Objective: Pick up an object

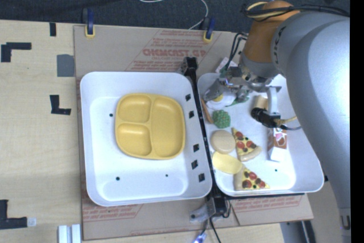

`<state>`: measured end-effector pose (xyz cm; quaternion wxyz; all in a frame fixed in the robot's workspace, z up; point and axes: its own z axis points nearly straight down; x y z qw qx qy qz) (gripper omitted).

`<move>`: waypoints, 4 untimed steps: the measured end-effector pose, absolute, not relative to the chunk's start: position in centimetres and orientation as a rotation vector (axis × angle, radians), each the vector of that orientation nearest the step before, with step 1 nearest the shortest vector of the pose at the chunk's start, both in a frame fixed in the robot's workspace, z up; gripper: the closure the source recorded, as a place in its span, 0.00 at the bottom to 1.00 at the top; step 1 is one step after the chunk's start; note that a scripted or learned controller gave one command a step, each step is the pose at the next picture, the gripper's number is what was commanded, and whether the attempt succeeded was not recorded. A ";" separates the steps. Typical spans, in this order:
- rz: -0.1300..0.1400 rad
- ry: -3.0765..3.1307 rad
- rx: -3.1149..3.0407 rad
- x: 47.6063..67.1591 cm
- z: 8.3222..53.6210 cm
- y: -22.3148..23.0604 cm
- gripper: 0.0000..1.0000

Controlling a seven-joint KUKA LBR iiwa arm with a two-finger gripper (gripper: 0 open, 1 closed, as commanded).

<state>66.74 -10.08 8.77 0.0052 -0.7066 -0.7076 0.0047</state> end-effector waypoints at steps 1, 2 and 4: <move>0.007 -2.213 -2.210 66.7 8.7 -10.9 0.00; 0.019 -2.218 -2.223 66.7 8.8 -9.9 0.00; 0.002 -2.217 -2.225 51.9 8.5 -14.7 0.00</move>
